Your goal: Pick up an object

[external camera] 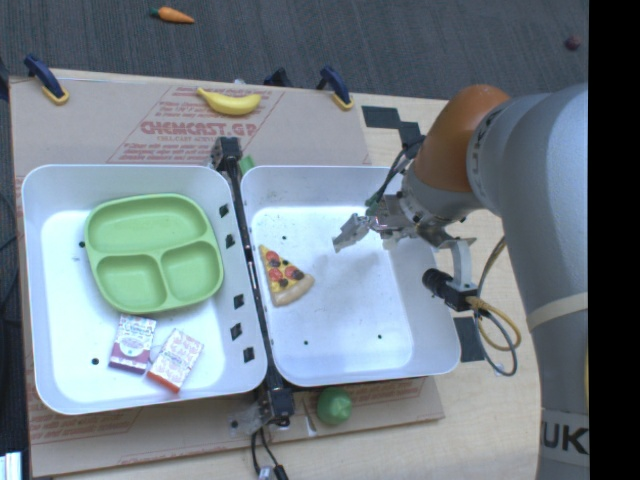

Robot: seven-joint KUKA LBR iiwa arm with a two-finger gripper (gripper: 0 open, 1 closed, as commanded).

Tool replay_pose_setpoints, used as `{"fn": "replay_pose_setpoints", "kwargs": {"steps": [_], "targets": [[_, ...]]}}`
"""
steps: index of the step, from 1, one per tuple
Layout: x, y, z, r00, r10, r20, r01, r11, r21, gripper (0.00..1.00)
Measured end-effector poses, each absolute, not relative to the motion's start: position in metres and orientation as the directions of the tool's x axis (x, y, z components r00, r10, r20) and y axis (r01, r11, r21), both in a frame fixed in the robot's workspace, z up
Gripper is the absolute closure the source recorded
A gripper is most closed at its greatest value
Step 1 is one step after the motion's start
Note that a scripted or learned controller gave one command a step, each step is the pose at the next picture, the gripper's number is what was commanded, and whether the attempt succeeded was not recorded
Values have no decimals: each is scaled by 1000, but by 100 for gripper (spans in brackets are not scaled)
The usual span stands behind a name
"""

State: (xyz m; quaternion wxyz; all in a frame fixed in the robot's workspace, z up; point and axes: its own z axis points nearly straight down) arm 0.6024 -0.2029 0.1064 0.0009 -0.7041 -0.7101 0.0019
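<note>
Two white bins sit side by side; in the right bin [430, 338] I see the pizza slice [283, 276] lying left of my gripper [350, 234], well apart.

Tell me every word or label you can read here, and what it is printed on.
"CHEMCAST GP" in red on the cardboard behind the bins; the smaller red lines around it are too blurred to read.
"UK" in white on the arm, cut off by the frame edge.
The two packets in the left bin carry print too small to read.
</note>
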Motion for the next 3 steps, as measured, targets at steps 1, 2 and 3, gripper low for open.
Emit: {"fn": "replay_pose_setpoints", "kwargs": {"steps": [1, 2, 3], "targets": [[643, -210, 92, -7, 1000, 1, 1000, 7, -2, 0], [609, -210, 105, -6, 1000, 0, 1000, 6, -3, 0], [611, -211, 104, -7, 1000, -2, 1000, 7, -1, 0]]}}
